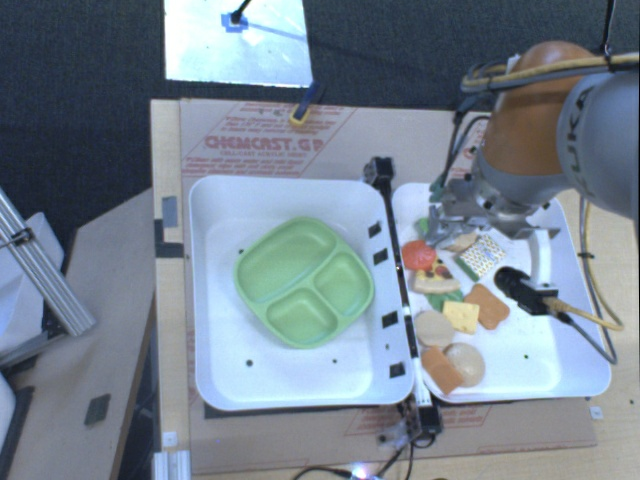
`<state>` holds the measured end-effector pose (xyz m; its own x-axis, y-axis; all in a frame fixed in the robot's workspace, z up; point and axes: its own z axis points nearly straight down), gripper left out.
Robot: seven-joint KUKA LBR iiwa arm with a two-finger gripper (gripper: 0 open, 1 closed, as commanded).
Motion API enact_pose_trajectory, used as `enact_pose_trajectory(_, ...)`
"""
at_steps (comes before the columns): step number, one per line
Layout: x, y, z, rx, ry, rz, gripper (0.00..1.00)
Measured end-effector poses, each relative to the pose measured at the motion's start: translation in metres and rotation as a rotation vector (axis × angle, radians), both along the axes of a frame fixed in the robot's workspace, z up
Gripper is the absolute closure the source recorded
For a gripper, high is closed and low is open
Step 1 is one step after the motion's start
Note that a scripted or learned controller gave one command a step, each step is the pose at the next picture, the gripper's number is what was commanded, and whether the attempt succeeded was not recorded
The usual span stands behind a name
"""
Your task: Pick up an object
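My gripper point(452, 230) hangs low over the back left part of the right bin point(560, 368), just above a pile of toy food. Directly under it lie a red tomato-like piece point(420, 255), a tan piece point(463, 240) and a white checked cracker point(481, 256). Further forward sit a sandwich-like piece point(436, 283), a yellow cheese square point(461, 316), an orange slab point(487, 306), a beige round point(434, 327), a pale bun point(465, 362) and an orange wedge point(441, 369). Nothing is visibly held.
The left bin point(215, 368) holds a green divided plate point(303, 281). Black clips line the wall between the two bins point(395, 288). The front right part of the right bin is bare white floor. The arm's grey and orange body looms over the right bin's back.
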<state>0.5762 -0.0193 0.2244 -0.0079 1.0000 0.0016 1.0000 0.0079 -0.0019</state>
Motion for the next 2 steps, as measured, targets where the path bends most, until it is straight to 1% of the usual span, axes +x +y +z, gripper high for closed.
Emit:
enact_pose_trajectory(1, -0.028, 0.049, 0.010, 0.001, -0.002, 0.002, 1.00)
enact_pose_trajectory(2, -0.042, 0.076, -0.007, 0.000, -0.001, -0.001, 1.00)
